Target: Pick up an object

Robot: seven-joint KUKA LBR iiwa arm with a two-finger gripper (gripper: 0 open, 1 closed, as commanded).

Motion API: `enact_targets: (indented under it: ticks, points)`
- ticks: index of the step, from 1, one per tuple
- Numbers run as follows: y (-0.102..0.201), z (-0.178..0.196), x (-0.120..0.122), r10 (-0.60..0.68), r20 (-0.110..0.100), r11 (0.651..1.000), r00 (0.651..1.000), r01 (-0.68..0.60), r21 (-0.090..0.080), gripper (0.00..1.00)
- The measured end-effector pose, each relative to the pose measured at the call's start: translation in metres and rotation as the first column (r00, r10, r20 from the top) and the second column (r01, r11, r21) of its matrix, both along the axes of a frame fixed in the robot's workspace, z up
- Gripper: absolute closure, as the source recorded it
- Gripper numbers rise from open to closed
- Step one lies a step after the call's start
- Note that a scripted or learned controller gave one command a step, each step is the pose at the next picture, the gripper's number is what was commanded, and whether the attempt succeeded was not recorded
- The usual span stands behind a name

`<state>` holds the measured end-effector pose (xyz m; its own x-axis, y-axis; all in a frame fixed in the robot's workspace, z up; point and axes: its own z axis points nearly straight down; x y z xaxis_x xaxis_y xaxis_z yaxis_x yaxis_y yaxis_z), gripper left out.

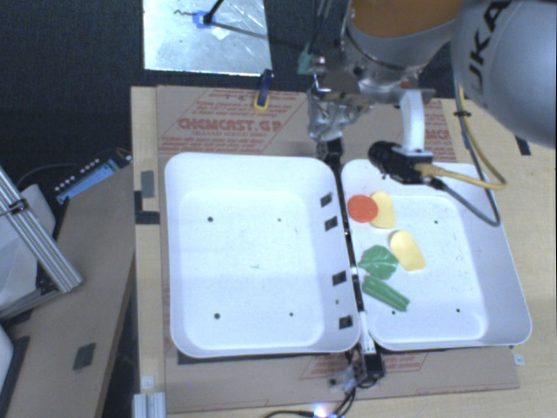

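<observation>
Gripper (328,133) at 12 o'clock above seam between bins, finger state cannot tell. Right bin (487,268) holds orange disc (362,207), two yellow pieces (384,210) (407,251), green pieces (379,273) toward 5 o'clock. Left bin (252,251) at 7 o'clock.

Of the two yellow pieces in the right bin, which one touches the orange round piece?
The upper yellow piece: it lies against the orange round piece. The lower yellow piece lies apart, beside the green leaf-shaped piece.

Left bin (252,259) wide open; right bin (461,268) clear lower right, small items (383,242) clustered, probably touching, centre-left.
</observation>
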<state>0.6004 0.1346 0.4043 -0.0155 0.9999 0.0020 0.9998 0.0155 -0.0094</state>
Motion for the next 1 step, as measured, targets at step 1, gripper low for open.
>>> enact_targets:
  ticks: [1]
  points:
    - [-0.0276, 0.1109, 0.0001, -0.016, 0.024, 1.000, 1.000, 0.016, 0.001, 1.00]
